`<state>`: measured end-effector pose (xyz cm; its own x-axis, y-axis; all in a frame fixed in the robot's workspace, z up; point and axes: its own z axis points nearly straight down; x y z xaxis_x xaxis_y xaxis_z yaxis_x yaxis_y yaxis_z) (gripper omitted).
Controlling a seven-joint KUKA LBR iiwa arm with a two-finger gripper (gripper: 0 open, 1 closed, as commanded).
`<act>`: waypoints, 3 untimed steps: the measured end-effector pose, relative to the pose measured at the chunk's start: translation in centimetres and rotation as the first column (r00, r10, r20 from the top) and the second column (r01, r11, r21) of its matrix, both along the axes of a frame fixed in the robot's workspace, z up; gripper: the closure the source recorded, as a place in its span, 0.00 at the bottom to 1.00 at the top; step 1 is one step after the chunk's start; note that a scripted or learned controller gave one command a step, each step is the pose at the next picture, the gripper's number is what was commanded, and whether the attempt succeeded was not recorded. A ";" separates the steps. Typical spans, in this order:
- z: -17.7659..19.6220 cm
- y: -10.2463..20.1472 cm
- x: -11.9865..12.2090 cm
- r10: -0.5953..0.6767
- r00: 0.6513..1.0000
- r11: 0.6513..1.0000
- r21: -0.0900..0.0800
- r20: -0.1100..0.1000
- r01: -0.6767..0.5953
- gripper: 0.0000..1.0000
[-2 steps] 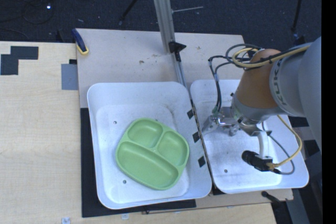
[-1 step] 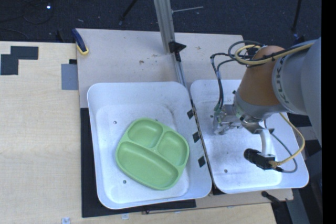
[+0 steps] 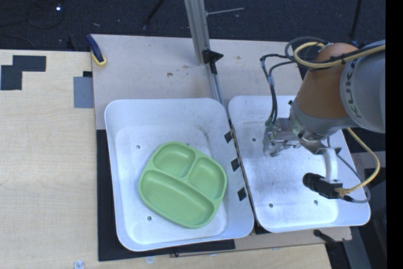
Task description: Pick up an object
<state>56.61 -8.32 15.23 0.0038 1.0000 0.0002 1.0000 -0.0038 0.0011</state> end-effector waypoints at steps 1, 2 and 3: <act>4.4 0.3 0.3 0.005 1.000 1.000 0.000 0.001 -0.005 1.00; 8.9 0.3 0.4 0.005 1.000 1.000 0.000 0.002 -0.005 1.00; 8.7 4.7 2.6 0.009 1.000 1.000 0.001 -0.002 -0.009 1.00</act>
